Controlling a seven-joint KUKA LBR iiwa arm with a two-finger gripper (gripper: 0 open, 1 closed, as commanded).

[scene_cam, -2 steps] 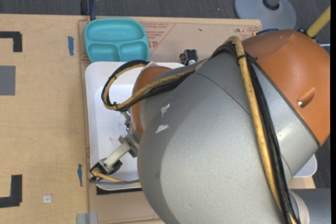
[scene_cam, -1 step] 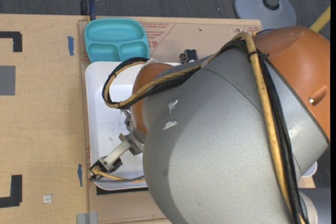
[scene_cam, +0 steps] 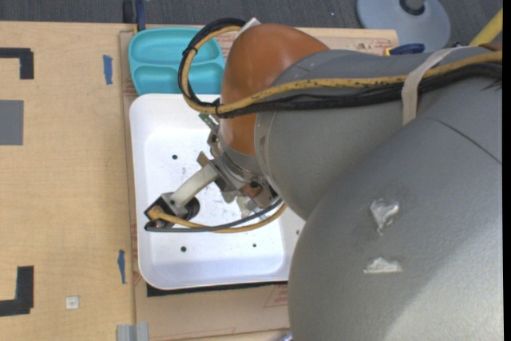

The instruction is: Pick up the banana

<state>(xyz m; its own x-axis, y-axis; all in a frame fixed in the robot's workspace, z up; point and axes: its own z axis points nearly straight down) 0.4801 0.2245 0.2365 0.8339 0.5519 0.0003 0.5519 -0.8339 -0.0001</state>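
The grey arm with its orange band (scene_cam: 267, 84) reaches in from the right and covers most of the right side of the scene. Its wrist hangs low over the middle of the left white bin (scene_cam: 160, 140), and the gripper (scene_cam: 243, 192) sits under the wrist, close to the bin floor. The arm's bulk hides the right part of this bin and whatever lies there. The bare part of the bin floor on the left shows a few small dark dots and nothing lying on it.
A teal two-compartment tray (scene_cam: 172, 60) stands just behind the white bin's far edge. The wooden bench (scene_cam: 64, 172) stretches to the left with black and blue tape marks. A grey round stand base (scene_cam: 403, 8) rests on the floor at the back right.
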